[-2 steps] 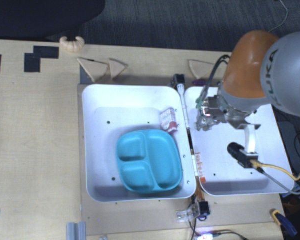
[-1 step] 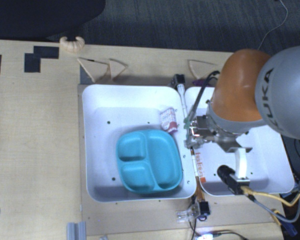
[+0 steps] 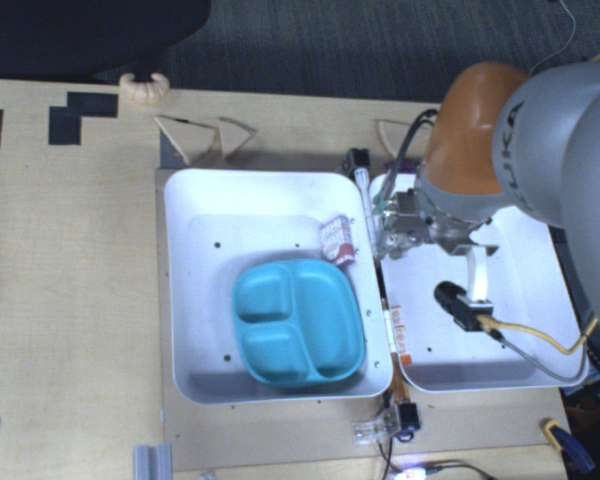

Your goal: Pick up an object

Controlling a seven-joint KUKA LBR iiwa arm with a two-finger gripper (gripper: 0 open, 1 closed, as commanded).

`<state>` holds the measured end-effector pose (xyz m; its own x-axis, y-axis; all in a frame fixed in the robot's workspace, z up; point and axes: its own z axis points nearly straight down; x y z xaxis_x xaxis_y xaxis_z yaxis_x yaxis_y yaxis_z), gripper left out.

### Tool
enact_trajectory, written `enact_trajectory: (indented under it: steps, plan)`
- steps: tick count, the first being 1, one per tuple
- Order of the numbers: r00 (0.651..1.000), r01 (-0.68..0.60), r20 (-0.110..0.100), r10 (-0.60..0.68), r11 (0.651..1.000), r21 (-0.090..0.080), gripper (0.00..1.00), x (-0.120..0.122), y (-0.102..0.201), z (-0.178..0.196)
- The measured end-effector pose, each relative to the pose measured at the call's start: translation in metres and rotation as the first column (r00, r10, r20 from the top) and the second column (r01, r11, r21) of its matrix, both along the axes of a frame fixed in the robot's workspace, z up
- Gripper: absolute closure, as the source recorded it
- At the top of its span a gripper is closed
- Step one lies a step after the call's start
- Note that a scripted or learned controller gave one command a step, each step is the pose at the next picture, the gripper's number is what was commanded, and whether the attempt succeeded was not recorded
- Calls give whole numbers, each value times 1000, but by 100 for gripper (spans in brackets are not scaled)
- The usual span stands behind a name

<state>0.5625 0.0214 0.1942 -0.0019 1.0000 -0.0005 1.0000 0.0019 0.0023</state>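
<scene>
Blue divided plate (image 3: 298,320) lies flat at the near end of the left bin (image 3: 185,268), compartments up. Just beyond its far right corner a small red-and-white packet (image 3: 337,239) rests on the bin floor, close to the wall between the bins. Right bin (image 3: 430,358) sits under the grey arm (image 3: 540,128). Gripper (image 3: 395,230) hangs over that dividing wall; whether it is spread or pinched, cannot tell. Judgement: packet is nearest target. Shift left clear of the wall, centre over the packet, descend straight, close gently before lifting
</scene>
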Motion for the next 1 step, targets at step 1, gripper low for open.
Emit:
enact_trajectory:
  steps: [1]
  plan:
    - [1000, 0, 0, 0, 1000, 1, 0, 0, 0, 0]
